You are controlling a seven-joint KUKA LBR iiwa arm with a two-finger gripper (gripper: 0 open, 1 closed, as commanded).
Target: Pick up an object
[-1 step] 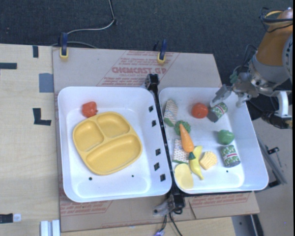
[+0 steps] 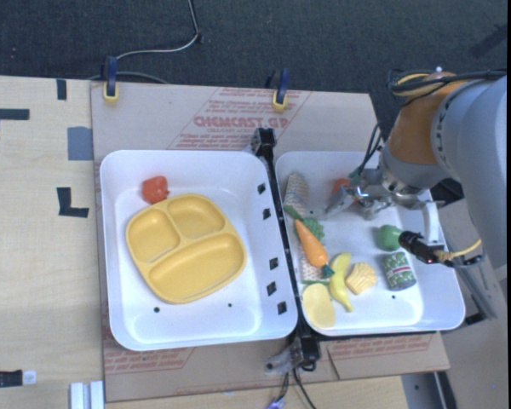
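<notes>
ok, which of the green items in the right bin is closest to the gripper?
The round green ball, just below the gripper. The green can lies further toward the bin's front edge.

White for both bins [image 2: 119,228], on tan cardboard [image 2: 187,122] printed in red. Yellow for the divided plate [image 2: 186,247], banana [image 2: 341,281] and corn [image 2: 361,276]; orange-red for the small lump [image 2: 155,188]; orange with green top for the carrot [image 2: 311,241]. Green with pale dots for the can [image 2: 399,270].
</notes>
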